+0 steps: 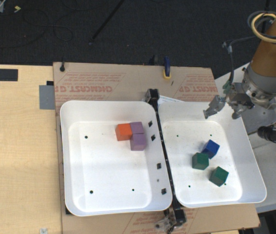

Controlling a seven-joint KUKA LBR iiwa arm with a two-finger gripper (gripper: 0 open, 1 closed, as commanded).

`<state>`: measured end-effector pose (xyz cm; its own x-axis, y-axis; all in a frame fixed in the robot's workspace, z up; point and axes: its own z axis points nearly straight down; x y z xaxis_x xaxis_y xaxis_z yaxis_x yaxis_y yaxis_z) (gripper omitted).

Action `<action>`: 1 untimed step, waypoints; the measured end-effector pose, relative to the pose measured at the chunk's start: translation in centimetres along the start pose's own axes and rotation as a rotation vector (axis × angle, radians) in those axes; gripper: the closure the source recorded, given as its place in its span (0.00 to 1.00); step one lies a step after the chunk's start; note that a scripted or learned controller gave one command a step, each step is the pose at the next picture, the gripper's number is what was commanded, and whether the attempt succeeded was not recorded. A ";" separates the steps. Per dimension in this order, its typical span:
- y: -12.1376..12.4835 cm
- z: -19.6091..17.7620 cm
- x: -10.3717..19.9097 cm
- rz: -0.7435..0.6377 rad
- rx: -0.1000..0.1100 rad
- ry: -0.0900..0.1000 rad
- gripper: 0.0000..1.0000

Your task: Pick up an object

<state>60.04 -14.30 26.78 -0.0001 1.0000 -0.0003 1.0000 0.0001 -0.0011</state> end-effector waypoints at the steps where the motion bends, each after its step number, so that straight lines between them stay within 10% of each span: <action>1: 0.0 -1.0 0.0 -0.001 0.001 0.000 1.00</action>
<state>60.05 -14.35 27.75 -0.0011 1.0000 0.0001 1.0000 0.0011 -0.0019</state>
